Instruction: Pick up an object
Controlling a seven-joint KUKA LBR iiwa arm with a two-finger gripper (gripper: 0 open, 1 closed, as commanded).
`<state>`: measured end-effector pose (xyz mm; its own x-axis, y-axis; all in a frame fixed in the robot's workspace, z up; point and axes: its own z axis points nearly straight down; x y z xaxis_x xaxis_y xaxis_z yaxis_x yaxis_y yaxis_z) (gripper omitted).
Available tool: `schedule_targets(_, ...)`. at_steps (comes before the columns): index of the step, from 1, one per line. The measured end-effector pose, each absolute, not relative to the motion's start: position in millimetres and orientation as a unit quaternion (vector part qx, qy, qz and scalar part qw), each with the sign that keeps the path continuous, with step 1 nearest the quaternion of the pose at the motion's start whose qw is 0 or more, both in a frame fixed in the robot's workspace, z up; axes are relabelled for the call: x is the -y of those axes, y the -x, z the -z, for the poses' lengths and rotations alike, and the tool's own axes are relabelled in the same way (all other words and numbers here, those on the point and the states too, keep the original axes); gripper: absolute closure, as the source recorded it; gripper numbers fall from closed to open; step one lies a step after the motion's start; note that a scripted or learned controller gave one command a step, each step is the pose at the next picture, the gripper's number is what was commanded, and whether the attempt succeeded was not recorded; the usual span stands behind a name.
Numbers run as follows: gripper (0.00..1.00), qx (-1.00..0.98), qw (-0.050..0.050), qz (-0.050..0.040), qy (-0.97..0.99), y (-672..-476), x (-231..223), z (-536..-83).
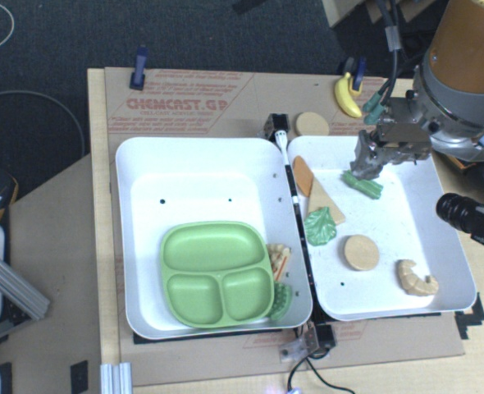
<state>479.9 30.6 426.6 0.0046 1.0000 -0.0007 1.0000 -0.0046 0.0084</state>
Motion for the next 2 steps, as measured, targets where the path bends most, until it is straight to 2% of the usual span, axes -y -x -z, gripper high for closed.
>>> schedule_targets(1, 1.0, -0.705, -0.004, 0.0054, -0.709, -499.6, -10, -299)
schedule_targets(2, 1.0, -0.709, 0.002, -0.0037, -0.706, -479.6, -42, -378)
